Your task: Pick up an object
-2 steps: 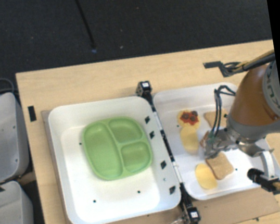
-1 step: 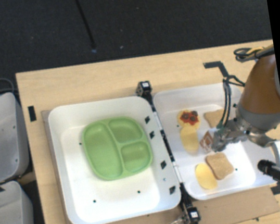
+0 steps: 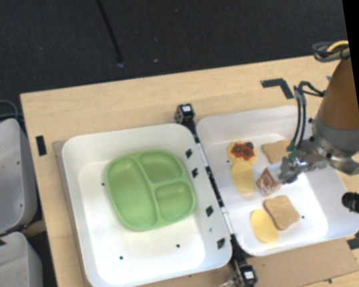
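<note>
The right bin holds several food pieces: a pizza slice with red topping, a pale yellow piece, a small brown-and-white piece, a tan piece, a brown bread slice and a yellow disc. My gripper hangs low over the middle of this bin, just right of the small brown-and-white piece and below the tan piece. The grey arm with its orange band comes in from the right.
A green divided plate lies in the left bin. A row of black clips runs along the divider between the bins. A black bracket sits on the wooden bench behind the right bin.
</note>
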`<state>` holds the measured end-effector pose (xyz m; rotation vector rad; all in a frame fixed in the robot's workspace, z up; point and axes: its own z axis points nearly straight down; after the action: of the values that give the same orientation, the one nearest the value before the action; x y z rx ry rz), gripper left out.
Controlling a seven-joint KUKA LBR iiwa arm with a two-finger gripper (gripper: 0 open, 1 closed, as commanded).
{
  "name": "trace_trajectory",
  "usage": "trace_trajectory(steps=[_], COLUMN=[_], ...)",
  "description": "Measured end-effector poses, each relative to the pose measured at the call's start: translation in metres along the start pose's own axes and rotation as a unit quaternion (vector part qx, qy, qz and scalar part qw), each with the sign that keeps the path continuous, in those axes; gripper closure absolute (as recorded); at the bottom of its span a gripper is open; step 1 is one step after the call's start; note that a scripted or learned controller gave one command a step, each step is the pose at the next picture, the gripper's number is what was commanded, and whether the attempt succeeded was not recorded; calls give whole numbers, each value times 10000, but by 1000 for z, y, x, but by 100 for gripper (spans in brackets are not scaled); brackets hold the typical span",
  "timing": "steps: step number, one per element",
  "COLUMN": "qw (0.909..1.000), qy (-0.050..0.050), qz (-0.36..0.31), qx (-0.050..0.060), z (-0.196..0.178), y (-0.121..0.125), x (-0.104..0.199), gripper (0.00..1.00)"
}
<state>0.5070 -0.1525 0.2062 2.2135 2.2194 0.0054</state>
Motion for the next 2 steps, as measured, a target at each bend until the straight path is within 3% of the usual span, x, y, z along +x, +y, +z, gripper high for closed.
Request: trace_trajectory(steps=[1,2], qw=[10000,10000], qy=[19,15], qz=[-29,-16], qx=[20,27], z=[-3,-12], y=[12,23], x=[62,103], gripper=[100,100])
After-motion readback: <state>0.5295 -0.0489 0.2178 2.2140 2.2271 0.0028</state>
